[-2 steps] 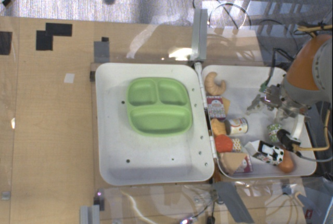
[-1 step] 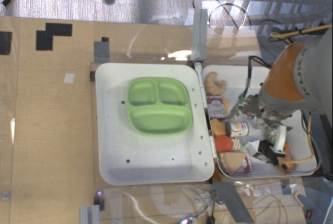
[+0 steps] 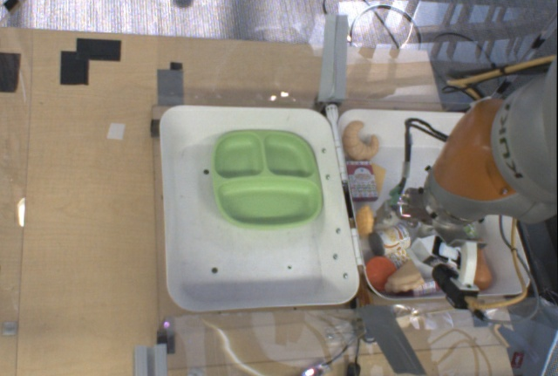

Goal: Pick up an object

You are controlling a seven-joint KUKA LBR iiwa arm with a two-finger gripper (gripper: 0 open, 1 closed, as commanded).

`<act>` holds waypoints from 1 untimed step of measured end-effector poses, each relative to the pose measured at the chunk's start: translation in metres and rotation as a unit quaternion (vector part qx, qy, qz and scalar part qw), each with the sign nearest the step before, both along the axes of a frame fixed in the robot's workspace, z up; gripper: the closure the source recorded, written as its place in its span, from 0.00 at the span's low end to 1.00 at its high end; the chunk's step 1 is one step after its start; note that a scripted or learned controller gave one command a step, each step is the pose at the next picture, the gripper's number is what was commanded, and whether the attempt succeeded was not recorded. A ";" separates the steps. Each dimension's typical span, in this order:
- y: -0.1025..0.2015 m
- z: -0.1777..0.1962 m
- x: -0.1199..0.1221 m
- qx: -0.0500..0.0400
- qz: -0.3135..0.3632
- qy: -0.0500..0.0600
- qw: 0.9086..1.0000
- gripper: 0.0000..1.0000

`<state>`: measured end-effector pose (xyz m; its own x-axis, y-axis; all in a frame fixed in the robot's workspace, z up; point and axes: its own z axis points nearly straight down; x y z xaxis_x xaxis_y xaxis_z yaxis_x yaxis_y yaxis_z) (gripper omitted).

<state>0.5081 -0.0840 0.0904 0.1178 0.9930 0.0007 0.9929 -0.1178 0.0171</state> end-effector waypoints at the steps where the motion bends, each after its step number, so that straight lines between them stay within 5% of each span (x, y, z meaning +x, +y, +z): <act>1: -0.001 0.001 -0.013 -0.001 0.016 -0.004 1.000 0.00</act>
<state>0.4946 -0.0847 0.0909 0.0851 0.9964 0.0003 0.9961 -0.0851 0.0248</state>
